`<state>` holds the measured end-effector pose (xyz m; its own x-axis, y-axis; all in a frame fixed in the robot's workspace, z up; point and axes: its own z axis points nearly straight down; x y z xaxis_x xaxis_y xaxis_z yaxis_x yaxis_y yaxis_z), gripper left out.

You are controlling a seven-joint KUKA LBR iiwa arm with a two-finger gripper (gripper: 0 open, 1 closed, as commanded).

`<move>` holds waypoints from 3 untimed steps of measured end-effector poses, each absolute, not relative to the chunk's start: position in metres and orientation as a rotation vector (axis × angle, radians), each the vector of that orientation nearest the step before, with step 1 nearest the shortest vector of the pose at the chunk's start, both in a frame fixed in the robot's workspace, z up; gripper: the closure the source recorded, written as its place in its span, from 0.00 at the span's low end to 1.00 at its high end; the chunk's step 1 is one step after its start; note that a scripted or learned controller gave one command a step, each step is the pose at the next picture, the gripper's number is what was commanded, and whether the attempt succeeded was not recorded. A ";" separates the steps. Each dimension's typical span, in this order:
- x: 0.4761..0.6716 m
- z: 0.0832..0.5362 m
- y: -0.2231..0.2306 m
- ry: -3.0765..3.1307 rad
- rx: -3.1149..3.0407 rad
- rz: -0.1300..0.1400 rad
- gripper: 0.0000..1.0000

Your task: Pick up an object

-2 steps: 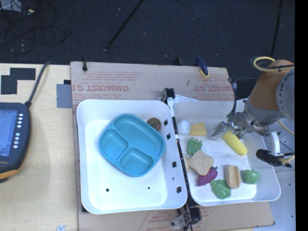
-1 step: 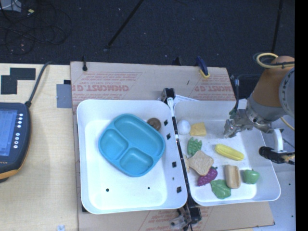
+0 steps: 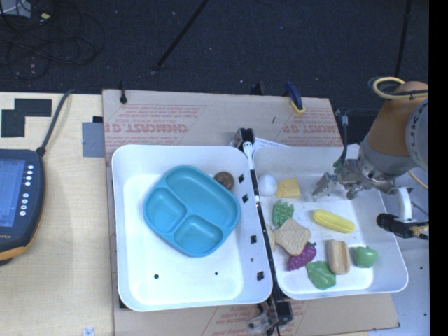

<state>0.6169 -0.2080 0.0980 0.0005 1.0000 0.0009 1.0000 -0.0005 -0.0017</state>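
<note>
1. Now we see the gripper (image 3: pixel 338 185) at the upper right of the right bin (image 3: pixel 392 278), fingers spread apart and holding nothing.
2. Nearest is the corn (image 3: pixel 334 221) — it lies just below the gripper in the frame, its long axis running from upper left to lower right.
3. We judge a short descent toward the lower part of the frame would reach it.
4. Other toy foods share this bin — cheese (image 3: pixel 288 188), bread (image 3: pixel 292 237), grapes (image 3: pixel 301 258).
5. The left bin (image 3: pixel 133 271) holds a blue tray (image 3: pixel 190 209).

The grey arm (image 3: pixel 392 142) reaches in from the right, its pincer (image 3: pixel 334 185) hanging low, fingers spread.
</note>
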 end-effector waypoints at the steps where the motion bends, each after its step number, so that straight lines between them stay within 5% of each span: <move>1: 0.583 0.088 -0.167 -2.219 -2.218 0.001 0.00; 2: 0.625 0.088 -0.080 -2.228 -2.212 -0.003 0.00; 3: 0.571 0.088 -0.085 -2.217 -2.220 0.004 0.00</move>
<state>0.5714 -0.0854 0.0880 0.0013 1.0000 0.0017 1.0000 -0.0013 -0.0049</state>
